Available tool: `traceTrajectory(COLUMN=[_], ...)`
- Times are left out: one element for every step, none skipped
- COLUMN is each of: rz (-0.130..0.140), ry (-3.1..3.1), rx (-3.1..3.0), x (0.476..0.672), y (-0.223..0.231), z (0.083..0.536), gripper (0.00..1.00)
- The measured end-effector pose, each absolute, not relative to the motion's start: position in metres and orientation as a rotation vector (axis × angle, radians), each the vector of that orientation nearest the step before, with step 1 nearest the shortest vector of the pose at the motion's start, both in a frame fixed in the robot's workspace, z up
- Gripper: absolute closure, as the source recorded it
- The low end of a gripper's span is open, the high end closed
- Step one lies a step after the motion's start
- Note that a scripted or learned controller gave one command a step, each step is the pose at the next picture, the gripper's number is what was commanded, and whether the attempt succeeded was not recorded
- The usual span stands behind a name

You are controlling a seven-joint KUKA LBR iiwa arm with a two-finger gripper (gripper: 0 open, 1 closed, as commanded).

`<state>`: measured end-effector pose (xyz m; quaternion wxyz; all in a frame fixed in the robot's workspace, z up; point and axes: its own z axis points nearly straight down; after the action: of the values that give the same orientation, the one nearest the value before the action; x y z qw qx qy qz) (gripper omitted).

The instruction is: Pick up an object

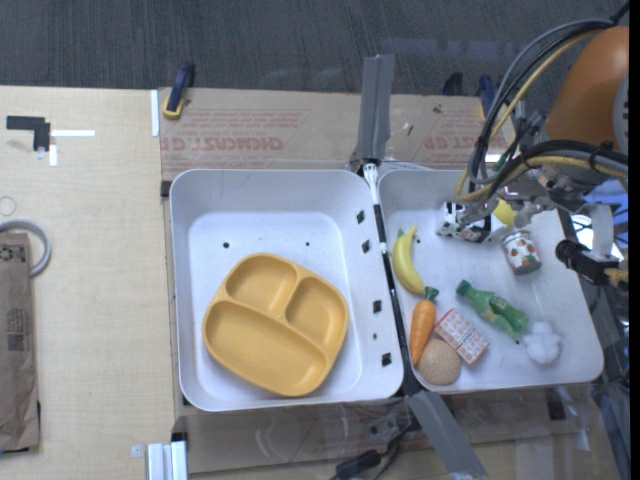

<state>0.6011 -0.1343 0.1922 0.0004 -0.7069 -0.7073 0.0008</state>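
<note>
Camera view: fixed above, looking down at a slant on both bins.
Surface: pale wood, carrying two shallow white bins side by side.
Left bin: holds a yellow divided plate with three compartments, lying flat and turned at an angle.
Right bin: holds the loose objects and the arm's working end.
Arm: orange-banded, enters from the right with looping cables above the right bin's far side.
Gripper: low over the right bin's far left part, just beyond the banana; whether the fingers are apart or together cannot be told.
Banana: near the bin's left wall.
Carrot: just below the banana.
Round tan item: at the carrot's tip.
Red-and-white packet: just beside the carrot.
Green bottle: lying mid-bin.
Small can: right of the gripper.
White lump: near the right wall.
</note>
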Motion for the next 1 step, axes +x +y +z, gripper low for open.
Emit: traceTrajectory(rz=[0.004], ry=[-2.179], rx=[-2.262], x=[0.5880], y=[-0.0881], z=[0.1909], gripper=[0.00])
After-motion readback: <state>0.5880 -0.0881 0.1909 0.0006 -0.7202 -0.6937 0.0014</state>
